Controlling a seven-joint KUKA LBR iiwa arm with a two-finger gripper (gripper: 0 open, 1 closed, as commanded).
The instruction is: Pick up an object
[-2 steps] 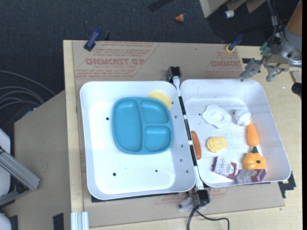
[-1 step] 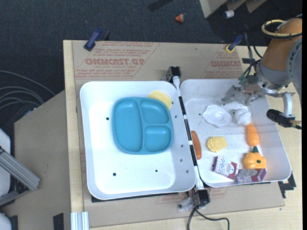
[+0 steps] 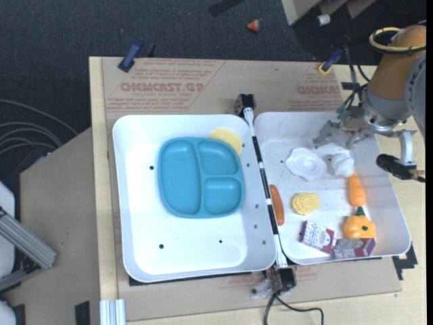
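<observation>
My gripper (image 3: 340, 139) hangs over the back of the right bin (image 3: 399, 212), fingers spread open with nothing between them. Just below it lie a white fried-egg toy (image 3: 304, 163) and a small white piece (image 3: 340, 162). Further forward are an orange carrot (image 3: 356, 189), a yellow corn cob (image 3: 306, 202), an orange pepper (image 3: 358, 227) and a pink-and-purple carton (image 3: 318, 235). A red sausage (image 3: 277, 204) rests against the bin's left wall.
The left bin (image 3: 139, 202) holds a blue divided plate (image 3: 201, 177) with a yellow piece (image 3: 226, 139) behind it. A black clip (image 3: 245, 103) sits at the back where the bins meet. The arm (image 3: 396, 80) enters from the upper right.
</observation>
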